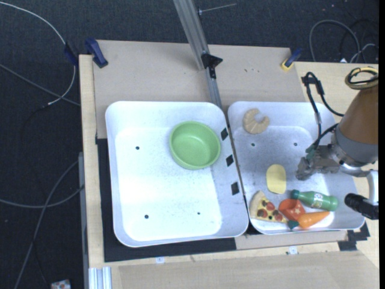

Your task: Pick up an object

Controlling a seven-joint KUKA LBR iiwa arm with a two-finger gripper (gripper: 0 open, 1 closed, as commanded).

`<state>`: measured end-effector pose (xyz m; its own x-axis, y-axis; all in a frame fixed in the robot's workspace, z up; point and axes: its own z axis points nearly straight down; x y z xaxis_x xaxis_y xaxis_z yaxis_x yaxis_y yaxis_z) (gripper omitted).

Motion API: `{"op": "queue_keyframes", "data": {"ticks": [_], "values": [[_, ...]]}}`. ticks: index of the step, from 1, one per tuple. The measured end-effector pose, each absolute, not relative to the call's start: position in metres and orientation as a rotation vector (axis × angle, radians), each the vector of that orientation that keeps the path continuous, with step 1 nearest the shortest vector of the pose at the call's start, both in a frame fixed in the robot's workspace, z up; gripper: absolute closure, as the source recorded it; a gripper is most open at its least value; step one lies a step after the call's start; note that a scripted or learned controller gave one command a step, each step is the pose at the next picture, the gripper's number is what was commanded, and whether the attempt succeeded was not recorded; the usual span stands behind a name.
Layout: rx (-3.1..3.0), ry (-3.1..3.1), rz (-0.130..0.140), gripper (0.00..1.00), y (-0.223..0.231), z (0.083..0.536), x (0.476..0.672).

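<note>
Item: green bottle (314,198), toy, lying on its side near the front edge of the right bin (283,116), cap end toward the right. I judge it hollow plastic, light, stiff, smooth and apt to roll or slip; best taken across the middle of the body, my grip square to its length.

Beside it, at the bin's front edge: red pepper (290,208) touching the bottle's underside, carrot (313,219) just in front, pizza slice (265,208) toward the front left corner. All look like light, rigid play food. They crowd the bottle on its front side, so an approach from the back looks cleaner.

Yellow piece (276,178), flat and oval, lies near the bin's middle, apart from the cluster. Tan bitten biscuit (255,121) sits near the back left corner.

My hand (308,166) is low over the right bin, just behind the bottle and right of the yellow piece. I cannot tell how it is set, and I see nothing in it.

Left bin (138,179): one green bowl (194,144) near its back right part, light, stiff, graspable by the rim.

Both bins rest on the worktop (150,71).
</note>
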<state>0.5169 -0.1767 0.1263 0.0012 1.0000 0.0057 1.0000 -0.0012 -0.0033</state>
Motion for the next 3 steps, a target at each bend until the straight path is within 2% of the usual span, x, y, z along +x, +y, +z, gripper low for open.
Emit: {"op": "queue_keyframes", "data": {"ticks": [1, 2, 3], "values": [[-2.225, -2.228, -0.010, 1.00, -0.172, 0.192, 0.518], [-2.222, -2.226, -0.005, 1.00, -0.172, 0.208, 0.519], [-2.216, -2.229, -0.005, 1.00, -0.122, 0.203, 0.538]]}}
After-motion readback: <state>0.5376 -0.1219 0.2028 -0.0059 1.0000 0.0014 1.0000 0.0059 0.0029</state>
